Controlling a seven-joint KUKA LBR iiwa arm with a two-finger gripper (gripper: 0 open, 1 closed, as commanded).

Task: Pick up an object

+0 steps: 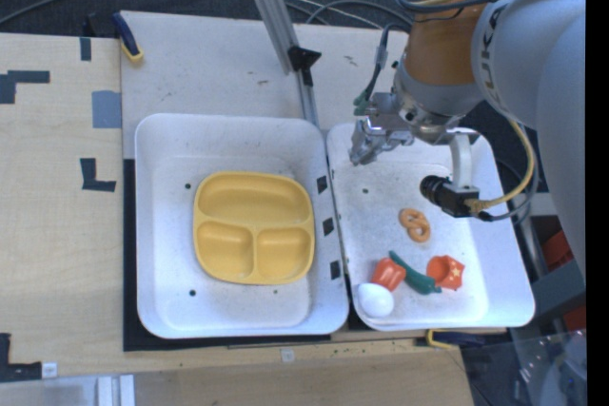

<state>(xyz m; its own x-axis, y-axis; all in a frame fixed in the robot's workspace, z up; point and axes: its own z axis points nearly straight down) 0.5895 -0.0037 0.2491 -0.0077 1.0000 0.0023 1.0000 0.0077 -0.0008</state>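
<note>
Four small items near front edge of right bin [495, 304]; gripper [364, 150] at back-left corner, grip state indeterminable; pretzel [415, 223] nearest.

You get even, fairly bright overhead light with soft shadows. The white bins [152, 204] glare slightly, and the frame looks mildly soft and grainy, darker toward the top.

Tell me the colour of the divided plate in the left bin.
Yellow. The divided plate shows best in the camera view, lying in the left bin.
</note>
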